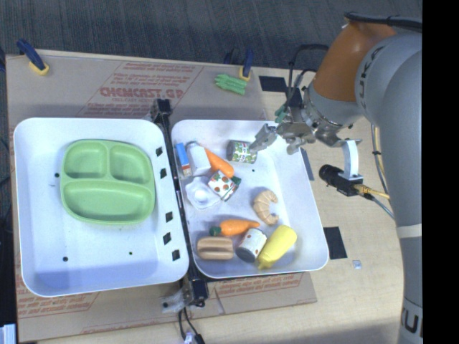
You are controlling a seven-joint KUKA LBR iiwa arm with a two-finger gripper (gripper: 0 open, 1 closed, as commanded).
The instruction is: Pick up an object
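**Camera view: arm poised over the right bin, grasp not yet made**

Camera view takes in the worktop point(143, 84), a brown board across the middle of the frame, with the grey arm point(391, 77) entering from the upper right. Two white bins sit side by side on it. The left bin point(43, 264) carries a green divided plate point(107, 180) in its upper half. The right bin point(312, 224) holds the clutter of candidates: a yellow toy point(278, 244) at lower right, a hot dog point(215, 247) at the bottom, a carrot point(239, 227) just above it, a croissant-like piece point(266, 206) toward centre right, and a small green can point(239, 151) near the bin's upper edge.

The end effector point(262, 140) hangs over the bin's upper right, its tip just beside the green can. Whether its fingers are spread or pressed together I cannot tell; nothing is seen between them.

By my reading, the step in hand is the approach, with no object lifted. The next move likely calls for lining up over the can, then lowering squarely so that it is not nudged against the bin wall.
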